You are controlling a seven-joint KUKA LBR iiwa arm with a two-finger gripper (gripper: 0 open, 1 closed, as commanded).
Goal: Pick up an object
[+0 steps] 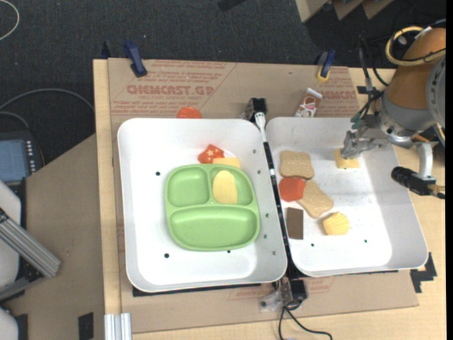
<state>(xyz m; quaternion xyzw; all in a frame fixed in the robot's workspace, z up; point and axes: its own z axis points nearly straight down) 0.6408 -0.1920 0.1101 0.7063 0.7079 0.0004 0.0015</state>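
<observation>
My gripper (351, 149) reaches down into the back of the right bin (396, 246), right on top of a small yellow block (347, 163) on the bin floor. The block's front edge shows below the gripper. Further left in the same bin lie a toast slice (296, 164), a red round slice (291, 188), a second toast slice (316, 200), a dark brown bar (294, 223) and a yellow ridged piece (335, 223).
The left bin (138, 190) holds a green divided tray (211, 222) with a pale yellow piece (225, 187) in one compartment, and a red piece (211, 154) behind it. A small carton (308, 103) and an orange disc (188, 112) lie on the board behind the bins.
</observation>
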